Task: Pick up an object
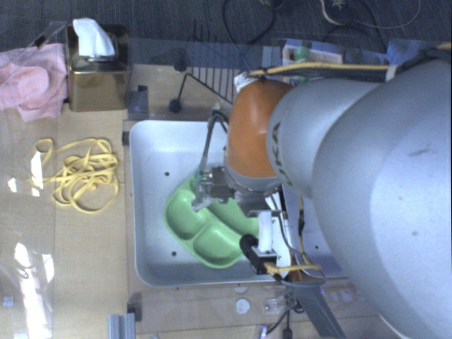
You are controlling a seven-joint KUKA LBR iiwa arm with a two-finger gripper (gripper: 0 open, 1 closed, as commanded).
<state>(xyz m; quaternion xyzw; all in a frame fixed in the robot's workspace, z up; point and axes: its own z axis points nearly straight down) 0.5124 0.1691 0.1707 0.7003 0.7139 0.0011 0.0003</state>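
Observation:
A light green divided plate (201, 226) lies in the left white bin (152, 189), toward its front right part. The grey arm with its orange band (254, 136) reaches over the bin from the right. My gripper (212, 189) hangs right above the plate's upper right edge. Its metal body covers that edge, and whether it touches the plate cannot be made out. The arm hides the bin's right side.
A yellow cord (81, 171) lies coiled on the bench left of the bin. Behind it stand a brown tissue box (97, 69) and a pink cloth (28, 83). Cables and a black connector (254, 253) hang from the wrist over the bin's front right corner.

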